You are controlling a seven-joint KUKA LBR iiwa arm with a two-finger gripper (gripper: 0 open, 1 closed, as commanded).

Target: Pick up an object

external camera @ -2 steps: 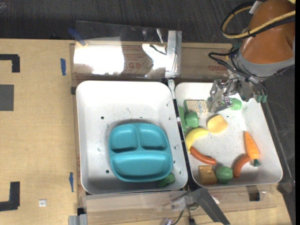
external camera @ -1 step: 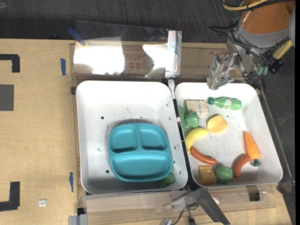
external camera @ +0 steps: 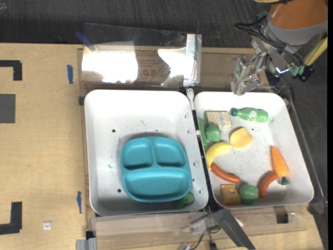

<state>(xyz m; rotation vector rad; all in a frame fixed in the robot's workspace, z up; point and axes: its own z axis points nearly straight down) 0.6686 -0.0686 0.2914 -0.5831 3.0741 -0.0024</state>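
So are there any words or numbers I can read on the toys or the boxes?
None can be read.
Green bottle: it has a pale label, too small and blurred to read.
Patterned card in the right bin: it has printed marks, too blurred to read.
Clear sheet behind the bins: faint reddish print shows through it, too blurred to read.
Teal tray in the left bin: no writing visible.

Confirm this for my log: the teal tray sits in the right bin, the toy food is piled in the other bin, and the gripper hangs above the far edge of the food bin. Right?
Not quite. The camera view shows the teal tray in the left bin, not the right. The rest holds: the toy food fills the other bin, and the gripper hangs above that bin's far edge.
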